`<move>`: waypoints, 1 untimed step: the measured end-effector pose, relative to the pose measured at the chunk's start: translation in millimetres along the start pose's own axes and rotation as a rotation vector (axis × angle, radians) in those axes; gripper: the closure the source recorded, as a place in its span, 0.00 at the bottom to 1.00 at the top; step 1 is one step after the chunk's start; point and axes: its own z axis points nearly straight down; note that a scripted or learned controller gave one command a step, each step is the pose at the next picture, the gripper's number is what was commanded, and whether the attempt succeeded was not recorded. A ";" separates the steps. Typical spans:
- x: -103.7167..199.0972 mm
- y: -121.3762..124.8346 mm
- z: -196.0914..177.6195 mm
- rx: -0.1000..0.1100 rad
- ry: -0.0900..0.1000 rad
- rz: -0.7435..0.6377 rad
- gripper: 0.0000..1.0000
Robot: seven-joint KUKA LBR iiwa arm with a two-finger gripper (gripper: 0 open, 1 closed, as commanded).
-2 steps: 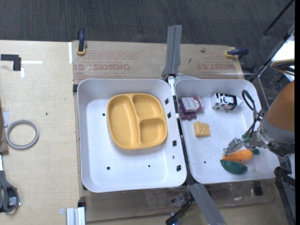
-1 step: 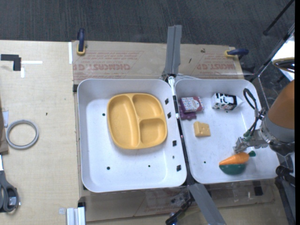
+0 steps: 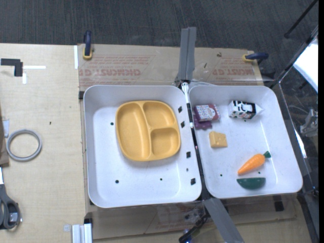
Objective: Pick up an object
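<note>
Orange carrot (image 3: 251, 163) lies slantwise in the right bin (image 3: 283, 135).

Lighting: bright, even, from overhead — soft shadows inside the white bins (image 3: 96, 151). Glare: blown-out patch at upper right edge. Focus: slightly soft throughout.

Position: one fixed camera, above the bench (image 3: 40, 110).
Facing: down at a slant, the bench's far edge toward the top, dark floor (image 3: 152, 9) beyond it.
Nearness: far enough to take in the left bin (image 3: 96, 186) and right bin (image 3: 283, 135) whole, plus bench at left.
Overlap: single view.
</note>
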 end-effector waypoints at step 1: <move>0.2 -0.1 0.4 0.001 0.000 0.000 0.00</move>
